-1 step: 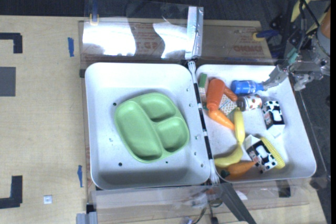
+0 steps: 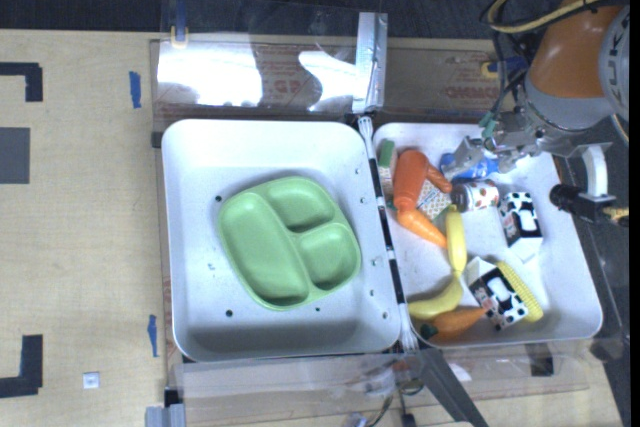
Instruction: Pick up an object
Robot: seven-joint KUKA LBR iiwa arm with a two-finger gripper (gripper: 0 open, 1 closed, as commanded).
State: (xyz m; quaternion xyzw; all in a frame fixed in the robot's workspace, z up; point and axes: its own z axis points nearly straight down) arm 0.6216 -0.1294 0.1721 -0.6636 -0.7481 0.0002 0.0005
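Observation:
The right bin (image 2: 580, 315) holds several toy foods. A fat orange carrot (image 2: 408, 177) lies at its upper left, with a thinner carrot (image 2: 427, 229) just below it. A yellow banana (image 2: 452, 277) curves down the middle. A corn cob (image 2: 527, 292) and a black-and-white box (image 2: 494, 293) lie at the lower right. A small red-and-white can (image 2: 481, 196) and a cow-patterned carton (image 2: 520, 216) sit near the top right. My gripper (image 2: 497, 143) hangs over the bin's upper right part, just above the can and a blue-and-silver item (image 2: 468, 156).
The left bin (image 2: 190, 165) holds a green divided plate (image 2: 290, 240). A clear plastic sheet with a metal strip (image 2: 369, 65) stands behind the bins. Yellow and black cables (image 2: 520, 0) loop by the arm at the top right. Wooden bench lies to the left.

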